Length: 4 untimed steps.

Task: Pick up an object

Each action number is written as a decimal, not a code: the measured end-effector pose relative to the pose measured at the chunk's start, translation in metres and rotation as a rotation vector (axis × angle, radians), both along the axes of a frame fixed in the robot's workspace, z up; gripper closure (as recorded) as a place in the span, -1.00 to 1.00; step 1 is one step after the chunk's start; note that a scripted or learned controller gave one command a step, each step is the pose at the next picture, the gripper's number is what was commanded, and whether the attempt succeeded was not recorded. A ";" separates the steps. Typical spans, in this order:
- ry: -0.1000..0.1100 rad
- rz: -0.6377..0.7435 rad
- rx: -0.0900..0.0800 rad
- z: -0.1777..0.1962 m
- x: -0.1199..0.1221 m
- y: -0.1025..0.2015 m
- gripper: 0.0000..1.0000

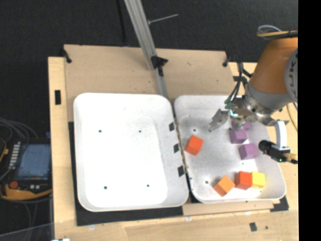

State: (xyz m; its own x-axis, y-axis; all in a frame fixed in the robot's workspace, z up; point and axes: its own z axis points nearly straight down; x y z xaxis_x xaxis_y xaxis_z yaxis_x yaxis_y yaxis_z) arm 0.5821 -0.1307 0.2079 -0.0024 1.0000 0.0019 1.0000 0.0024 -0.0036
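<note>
My gripper [229,123] hangs over the upper middle of the right bin [200,109], below the orange-banded wrist. Its fingers stand apart and open; the left finger [217,120] points down-left with nothing between it and the other. A purple block [238,135] lies just below and right of the gripper, partly under its right side. A second purple block [248,150] sits a little lower. An orange cube [194,145] lies alone to the left, near the bin's inner wall. Along the front edge lie an orange block [224,185], a red block [243,179] and a yellow block [258,178].
The left bin [125,104] stands beside the right one, with black clips [176,148] along the shared wall. A slanted metal pole [145,34] rises behind the bins. A black fitting [273,149] juts out at the right bin's right side.
</note>
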 end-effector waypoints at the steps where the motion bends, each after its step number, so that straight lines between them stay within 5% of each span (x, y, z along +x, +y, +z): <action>1: -0.005 -0.001 0.000 0.002 0.001 0.000 -1.00; 3: -0.010 -0.003 -0.003 -0.090 0.003 -0.005 -1.00; 4: -0.008 -0.010 0.001 -0.082 0.003 -0.004 1.00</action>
State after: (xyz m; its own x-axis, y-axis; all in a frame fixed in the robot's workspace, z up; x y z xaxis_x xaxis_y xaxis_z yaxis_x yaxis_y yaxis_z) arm 0.5850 -0.1351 0.1260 0.0079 1.0000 0.0026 1.0000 -0.0079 0.0046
